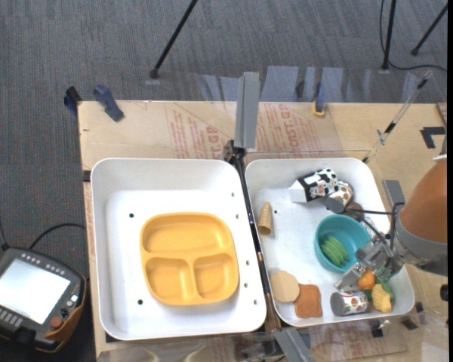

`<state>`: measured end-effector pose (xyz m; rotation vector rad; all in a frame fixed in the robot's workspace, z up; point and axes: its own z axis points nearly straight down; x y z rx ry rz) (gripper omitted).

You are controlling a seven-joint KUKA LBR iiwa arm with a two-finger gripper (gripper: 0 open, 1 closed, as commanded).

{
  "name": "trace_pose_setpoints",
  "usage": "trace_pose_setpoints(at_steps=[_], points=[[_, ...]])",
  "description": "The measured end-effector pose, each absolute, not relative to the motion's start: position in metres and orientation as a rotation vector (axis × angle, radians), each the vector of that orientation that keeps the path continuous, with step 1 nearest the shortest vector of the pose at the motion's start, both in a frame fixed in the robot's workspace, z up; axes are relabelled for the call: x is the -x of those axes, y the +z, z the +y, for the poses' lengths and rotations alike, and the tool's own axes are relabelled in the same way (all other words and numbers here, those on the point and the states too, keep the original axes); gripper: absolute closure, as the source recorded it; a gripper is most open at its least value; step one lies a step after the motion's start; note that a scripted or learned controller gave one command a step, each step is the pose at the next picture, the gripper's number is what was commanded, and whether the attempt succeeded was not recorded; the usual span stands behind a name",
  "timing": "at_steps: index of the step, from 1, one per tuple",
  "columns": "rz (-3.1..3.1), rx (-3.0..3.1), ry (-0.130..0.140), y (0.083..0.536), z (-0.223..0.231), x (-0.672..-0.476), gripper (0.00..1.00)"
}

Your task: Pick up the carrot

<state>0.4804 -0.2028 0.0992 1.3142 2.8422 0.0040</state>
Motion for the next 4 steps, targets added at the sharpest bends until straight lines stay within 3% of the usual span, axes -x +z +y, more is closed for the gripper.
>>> trace_pose_setpoints(at_steps=[1, 2, 3, 4], points=[[2.809, -1.378, 0.006, 0.091, -0.184, -0.481, 0.0], [2.821, -1.361, 0.011, 0.101, -0.18, -0.482, 1.0], [2.753, -1.509, 0.003, 0.188, -0.194, -0.478, 1.0], [2.699, -1.608, 0.002, 0.224, -0.211, -0.477, 1.0]])
